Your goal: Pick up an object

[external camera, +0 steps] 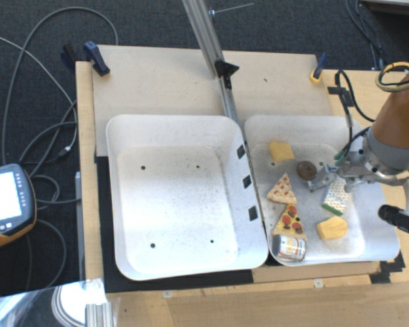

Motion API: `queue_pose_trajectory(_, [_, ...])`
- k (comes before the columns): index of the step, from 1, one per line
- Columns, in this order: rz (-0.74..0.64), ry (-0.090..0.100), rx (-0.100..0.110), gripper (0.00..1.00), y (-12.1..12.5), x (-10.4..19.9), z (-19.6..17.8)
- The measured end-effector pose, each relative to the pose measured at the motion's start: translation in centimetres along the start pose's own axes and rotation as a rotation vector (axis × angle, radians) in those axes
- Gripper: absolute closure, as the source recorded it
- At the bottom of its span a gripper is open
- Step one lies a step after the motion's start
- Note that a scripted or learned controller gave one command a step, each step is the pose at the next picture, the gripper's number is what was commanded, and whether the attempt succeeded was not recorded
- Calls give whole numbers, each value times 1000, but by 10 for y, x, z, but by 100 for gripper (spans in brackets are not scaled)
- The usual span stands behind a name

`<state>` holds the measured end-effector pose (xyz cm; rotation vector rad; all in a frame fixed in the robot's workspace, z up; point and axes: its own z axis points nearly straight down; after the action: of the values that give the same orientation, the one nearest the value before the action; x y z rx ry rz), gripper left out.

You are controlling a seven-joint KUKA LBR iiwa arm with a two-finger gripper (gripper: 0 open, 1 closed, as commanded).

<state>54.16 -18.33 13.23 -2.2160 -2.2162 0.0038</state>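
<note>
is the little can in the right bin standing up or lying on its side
Lying on its side. The can rests at the front edge of the right bin, its curved wall facing up and its long axis running across the bin floor.

We see the arm [400, 125] cut off by the right edge. Its hand [332, 176] is too small to judge, and it hides part of the patterned packet [336, 197] just below it.

Grey arm with orange band [395, 125] reached into right shallow white bin [259, 131], its gripper [329, 174] hung beside a small brown disc [306, 169], above a green-speckled white packet [336, 197], two pizza-slice toys [285, 206], yellow blocks [281, 150], a tin can [290, 248] lay around, left white bin [123, 135] adjoined on wooden desk [157, 73].
</note>
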Motion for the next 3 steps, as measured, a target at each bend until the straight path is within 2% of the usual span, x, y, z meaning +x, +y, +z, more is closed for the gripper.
queue_pose_trajectory(1, [0,-3,-9,100,2,0,-14])
queue_pose_trajectory(3, [-2,-6,-15,100,6,1,-112])
